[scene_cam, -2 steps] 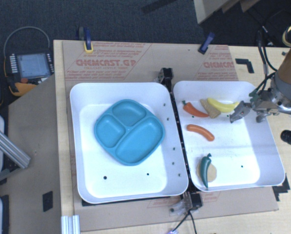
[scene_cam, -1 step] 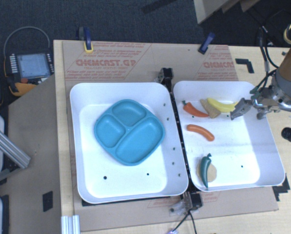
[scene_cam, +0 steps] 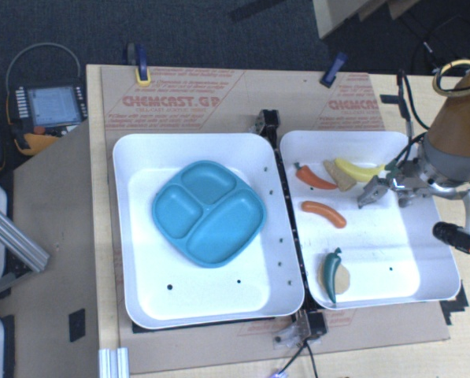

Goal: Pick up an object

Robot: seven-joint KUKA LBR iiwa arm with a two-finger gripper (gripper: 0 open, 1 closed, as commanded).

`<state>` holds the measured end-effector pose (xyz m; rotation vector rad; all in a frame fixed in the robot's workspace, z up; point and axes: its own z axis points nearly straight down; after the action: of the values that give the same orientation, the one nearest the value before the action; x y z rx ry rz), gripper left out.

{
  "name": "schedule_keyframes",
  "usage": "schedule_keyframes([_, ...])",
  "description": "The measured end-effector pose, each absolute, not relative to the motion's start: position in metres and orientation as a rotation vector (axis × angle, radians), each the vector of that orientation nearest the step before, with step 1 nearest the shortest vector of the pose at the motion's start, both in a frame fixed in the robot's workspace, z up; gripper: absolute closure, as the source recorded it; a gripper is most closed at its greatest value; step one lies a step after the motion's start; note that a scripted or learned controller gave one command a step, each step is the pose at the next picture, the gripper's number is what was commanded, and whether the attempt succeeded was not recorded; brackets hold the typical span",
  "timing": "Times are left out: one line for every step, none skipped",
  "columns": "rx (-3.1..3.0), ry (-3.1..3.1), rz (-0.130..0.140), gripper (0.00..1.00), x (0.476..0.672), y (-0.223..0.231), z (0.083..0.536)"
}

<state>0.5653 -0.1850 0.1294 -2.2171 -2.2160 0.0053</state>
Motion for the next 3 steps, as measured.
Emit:
schedule_keyframes([-2.22, -2.219, 0.002, 0.0, 0.565, -0.184, 0.083])
schedule_keyframes([-2.223, -2.222, -0.001, 1.0, 0.566, -0.185, 0.095])
schedule_keyframes([-2.226, -2.227, -0.004, 1.0, 0.566, -0.19, 0.158])
